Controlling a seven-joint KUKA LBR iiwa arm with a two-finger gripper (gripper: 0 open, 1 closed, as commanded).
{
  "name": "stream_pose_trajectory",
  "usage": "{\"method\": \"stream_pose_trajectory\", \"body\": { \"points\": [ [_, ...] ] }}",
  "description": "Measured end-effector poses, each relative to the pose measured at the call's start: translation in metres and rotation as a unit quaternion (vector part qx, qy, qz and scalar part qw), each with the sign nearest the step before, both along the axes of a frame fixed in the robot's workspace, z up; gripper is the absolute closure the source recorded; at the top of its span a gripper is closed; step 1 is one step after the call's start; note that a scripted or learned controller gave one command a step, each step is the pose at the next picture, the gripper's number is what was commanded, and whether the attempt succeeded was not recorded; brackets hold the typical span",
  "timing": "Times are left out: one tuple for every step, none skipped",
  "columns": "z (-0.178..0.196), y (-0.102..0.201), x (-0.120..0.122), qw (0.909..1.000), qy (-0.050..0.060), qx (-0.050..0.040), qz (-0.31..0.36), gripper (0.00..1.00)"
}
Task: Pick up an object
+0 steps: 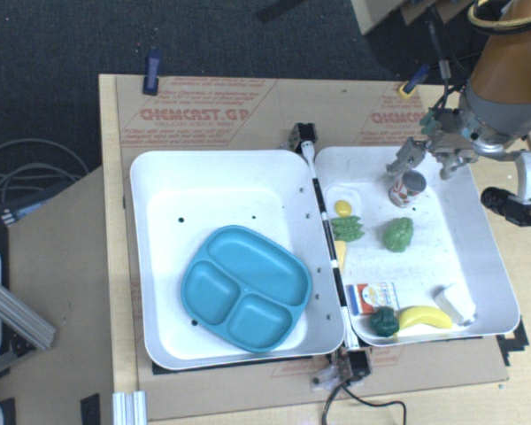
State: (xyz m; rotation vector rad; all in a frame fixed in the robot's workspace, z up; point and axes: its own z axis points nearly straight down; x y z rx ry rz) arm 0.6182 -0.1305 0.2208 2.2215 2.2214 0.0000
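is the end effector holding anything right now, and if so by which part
Cannot be told. The end effector sits at a small can-like object in the right bin, but the view does not show that object gripped.

Small grey-and-red can (tilted) in the right bin's far part

Desk with two bins
A printed cardboard sheet covered the desk; the left white bin and the right white bin sat side by side on it, touching.
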Motion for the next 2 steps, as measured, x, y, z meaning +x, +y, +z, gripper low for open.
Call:
{"method": "stream_pose_trajectory", "body": {
  "points": [
    [-0.136, 0.009, -0.04, 1.0, 0.0, 0.0, 0.0, 0.0],
    [-0.136, 0.035, -0.075, 1.0, 0.001, 0.0001, 0.0, 0.0]
  ]
}}
